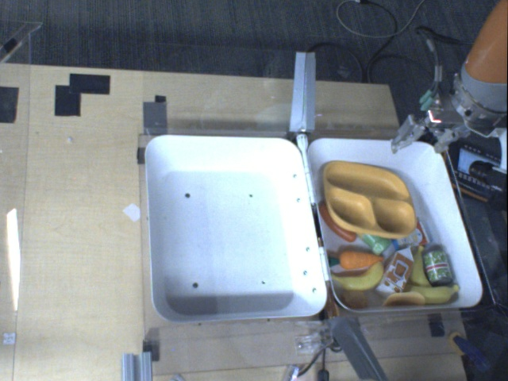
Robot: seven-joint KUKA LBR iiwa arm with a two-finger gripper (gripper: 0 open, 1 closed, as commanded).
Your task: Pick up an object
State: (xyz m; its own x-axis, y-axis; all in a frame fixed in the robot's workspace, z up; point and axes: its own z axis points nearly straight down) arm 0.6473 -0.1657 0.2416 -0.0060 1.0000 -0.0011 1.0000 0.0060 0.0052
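My gripper (422, 136) hangs over the far right corner of the right bin (465, 244), fingers spread open with nothing between them. It is above and to the right of the objects. A yellow two-compartment dish (369, 197) fills the bin's middle. In front of the dish lie an orange carrot (359, 259), a yellow banana (357, 277), a green can (436, 265), a small orange-and-white packet (399, 270) and a teal item (373, 244). A red-orange rim (336, 224) shows from under the dish's left side.
The left bin (222, 228) sits beside the right one, with a metal bar (303, 94) rising behind the divide. Cables (373, 18) lie on the dark floor behind. Black markers (79, 92) are on the wooden bench at the far left.
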